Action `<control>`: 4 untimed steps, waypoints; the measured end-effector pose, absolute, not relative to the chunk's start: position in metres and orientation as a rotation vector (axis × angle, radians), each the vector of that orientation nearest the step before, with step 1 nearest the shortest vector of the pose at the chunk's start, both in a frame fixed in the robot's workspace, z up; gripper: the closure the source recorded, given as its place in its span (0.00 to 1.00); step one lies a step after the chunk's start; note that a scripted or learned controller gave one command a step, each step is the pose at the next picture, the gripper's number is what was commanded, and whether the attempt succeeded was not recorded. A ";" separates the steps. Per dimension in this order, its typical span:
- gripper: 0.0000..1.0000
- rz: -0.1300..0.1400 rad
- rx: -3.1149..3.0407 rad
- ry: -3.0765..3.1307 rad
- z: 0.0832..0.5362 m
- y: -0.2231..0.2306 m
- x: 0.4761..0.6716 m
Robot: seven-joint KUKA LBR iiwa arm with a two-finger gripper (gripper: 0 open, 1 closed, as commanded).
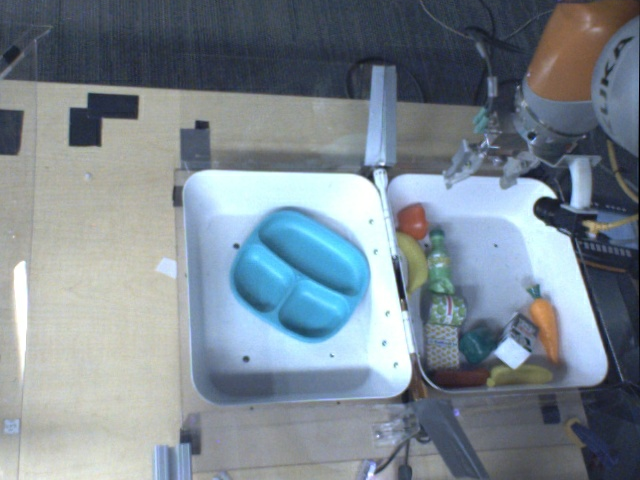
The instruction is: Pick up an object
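We're sitting in the approach phase – nothing picked yet, by our read. The end effector is hovering over the far rim of the right bin, fingers spread apart with nothing between them. The arm is reaching in from the right, orange band high, wrist pointing down toward the bin's back edge. Candidates are all crowding the right bin's left wall and near edge: a red tomato and a yellow banana against the divider, a green bottle lying lengthwise beside them, a carrot out toward the right wall. The blue divided tray is sitting in the left bin – too wide and flat to grasp, we're guessing. To do this well we're favouring the carrot: it's lying fairly apart from the pile, so the fingers can straddle it across its narrow axis without clipping neighbours. The tomato is closer but jammed against the wall, which we're judging risky.
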State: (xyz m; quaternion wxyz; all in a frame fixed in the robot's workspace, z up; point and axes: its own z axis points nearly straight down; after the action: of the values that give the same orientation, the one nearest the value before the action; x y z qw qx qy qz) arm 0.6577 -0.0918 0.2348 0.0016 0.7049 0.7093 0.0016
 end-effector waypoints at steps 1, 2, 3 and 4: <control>0.00 0.006 2.186 2.246 0.361 -0.133 0.655; 0.00 0.003 2.067 2.361 0.213 -0.164 0.584; 0.00 0.003 1.947 2.462 0.121 -0.189 0.497; 0.00 0.033 1.925 2.451 0.102 -0.200 0.500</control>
State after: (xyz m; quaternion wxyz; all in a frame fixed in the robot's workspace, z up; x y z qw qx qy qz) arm 0.4999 -0.1997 0.1017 0.0125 0.6176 0.7863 0.0106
